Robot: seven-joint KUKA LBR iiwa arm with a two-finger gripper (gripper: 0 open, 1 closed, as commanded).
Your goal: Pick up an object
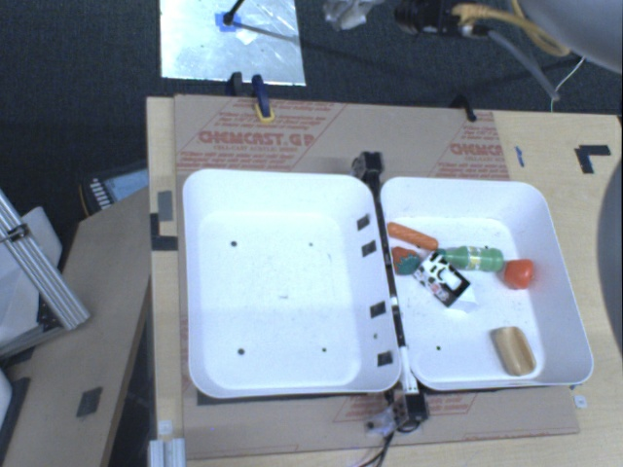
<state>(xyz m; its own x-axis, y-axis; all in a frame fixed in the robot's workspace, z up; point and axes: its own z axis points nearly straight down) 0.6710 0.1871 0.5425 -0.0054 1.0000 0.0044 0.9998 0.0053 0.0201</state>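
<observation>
The right bin (545, 224) holds several small items. An orange carrot (412, 233) lies near its left wall, with a small red and teal piece (404, 259) just below it. A green bottle (474, 258) lies on its side at the middle, and a red tomato (519, 273) sits to its right. A black-and-white packet (444, 281) rests below the bottle. A tan bread roll (513, 349) lies near the front right corner. My gripper (353, 0) hangs high at the top of the view, beyond the bench's far edge and well away from both bins.
The left bin (209, 212) stands beside the right one, joined along a divider with black clips (375, 261). Both sit on a cardboard sheet (292, 134). A shiny metal plate (232, 27) lies on the floor behind. An aluminium rail (34, 270) stands at the left.
</observation>
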